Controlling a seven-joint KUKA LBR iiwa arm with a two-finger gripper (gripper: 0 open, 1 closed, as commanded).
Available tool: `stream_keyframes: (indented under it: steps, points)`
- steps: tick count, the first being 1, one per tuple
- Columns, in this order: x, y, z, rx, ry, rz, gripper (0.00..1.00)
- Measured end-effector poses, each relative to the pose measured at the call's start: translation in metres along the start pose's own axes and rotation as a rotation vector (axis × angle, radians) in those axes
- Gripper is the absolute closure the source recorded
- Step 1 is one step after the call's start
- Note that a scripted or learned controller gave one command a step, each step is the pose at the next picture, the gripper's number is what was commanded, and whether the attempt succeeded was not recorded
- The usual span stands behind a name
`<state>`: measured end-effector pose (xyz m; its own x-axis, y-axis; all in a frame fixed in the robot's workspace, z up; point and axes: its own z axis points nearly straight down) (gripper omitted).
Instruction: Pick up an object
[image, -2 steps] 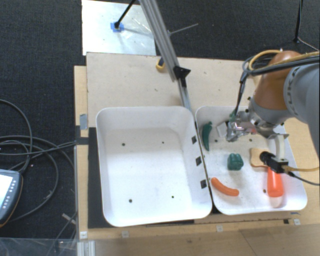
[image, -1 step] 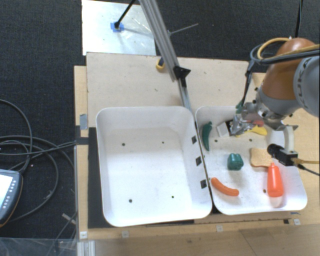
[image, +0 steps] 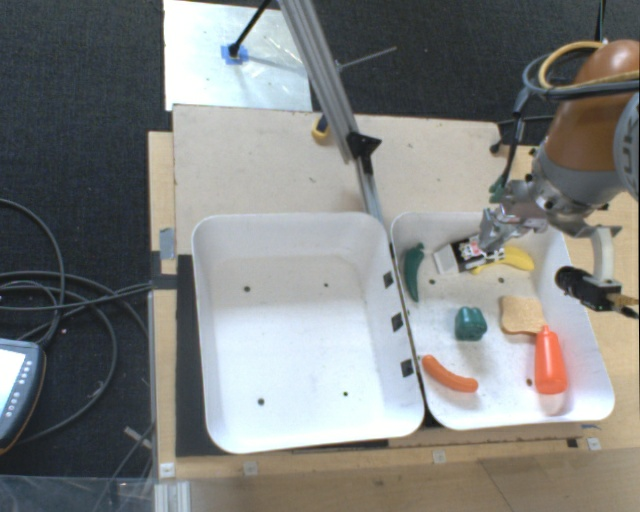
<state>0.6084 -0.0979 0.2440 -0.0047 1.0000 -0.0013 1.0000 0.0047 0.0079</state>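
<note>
- Camera view: we see the gripper (image: 490, 240) low over the far part of the right bin (image: 590, 400), at a small black-and-white box (image: 458, 254) beside a banana (image: 515, 260); whether it grips, we cannot tell.
- Nearer lie a green pepper (image: 412, 270), teal lump (image: 470, 323), bread slice (image: 521, 315), orange bottle (image: 549, 364) and carrot (image: 449, 374).
- The left bin (image: 210, 400) sits alongside on the counter (image: 260, 160).
</note>
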Motion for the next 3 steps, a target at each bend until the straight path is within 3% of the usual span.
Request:
stream_keyframes:
  steps: [3]
  points:
    - [0.165, 0.002, -0.007, 0.007, 0.004, -0.006, 1.0]
